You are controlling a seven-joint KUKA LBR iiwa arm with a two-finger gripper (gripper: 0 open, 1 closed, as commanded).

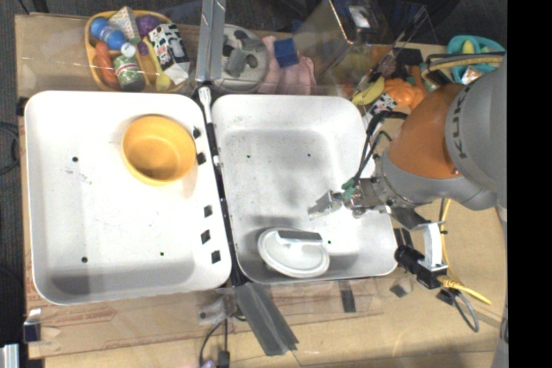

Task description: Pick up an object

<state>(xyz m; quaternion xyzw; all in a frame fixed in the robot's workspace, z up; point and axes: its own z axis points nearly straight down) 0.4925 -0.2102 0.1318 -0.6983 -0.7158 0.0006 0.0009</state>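
A yellow bowl (158, 149) sits upright in the left bin (60, 211), toward its upper middle. A white dish (293, 252) with a grey piece on its top edge lies in the right bin (285, 125), near the front wall. My gripper (328, 203) hangs over the right bin's right half, just up and right of the white dish, with nothing visible between its fingers. The grey arm with its orange band (423, 146) comes in from the right.
Behind the bins stands a yellow basket (131, 47) of small toys, a grey object (241, 56), a blue block (285, 52) and a pink cloth (293, 75). More clutter lies at the back right. A metal divider (211, 39) rises between the bins.
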